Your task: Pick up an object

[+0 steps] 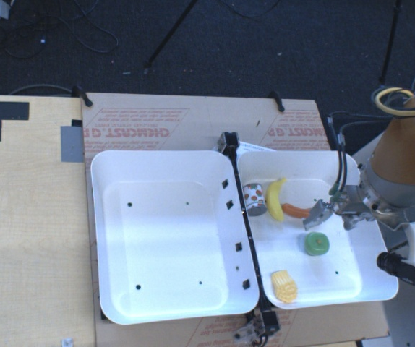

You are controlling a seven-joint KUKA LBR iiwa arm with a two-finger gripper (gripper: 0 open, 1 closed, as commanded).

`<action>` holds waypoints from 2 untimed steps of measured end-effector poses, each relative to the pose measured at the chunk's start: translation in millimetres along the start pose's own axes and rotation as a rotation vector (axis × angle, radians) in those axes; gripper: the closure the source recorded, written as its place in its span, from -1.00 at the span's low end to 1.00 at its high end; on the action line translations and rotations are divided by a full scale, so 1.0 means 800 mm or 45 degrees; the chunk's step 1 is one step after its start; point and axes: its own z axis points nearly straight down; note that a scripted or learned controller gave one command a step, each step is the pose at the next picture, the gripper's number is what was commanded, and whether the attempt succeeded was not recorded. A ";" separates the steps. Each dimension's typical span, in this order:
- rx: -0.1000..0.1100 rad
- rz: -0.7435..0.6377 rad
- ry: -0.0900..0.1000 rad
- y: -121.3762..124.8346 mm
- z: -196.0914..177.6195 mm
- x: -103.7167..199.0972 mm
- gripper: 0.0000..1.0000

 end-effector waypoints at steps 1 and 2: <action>-0.005 -0.004 -0.002 0.063 0.162 -0.002 -1.00; -0.010 -0.004 -0.003 0.157 0.154 -0.002 -1.00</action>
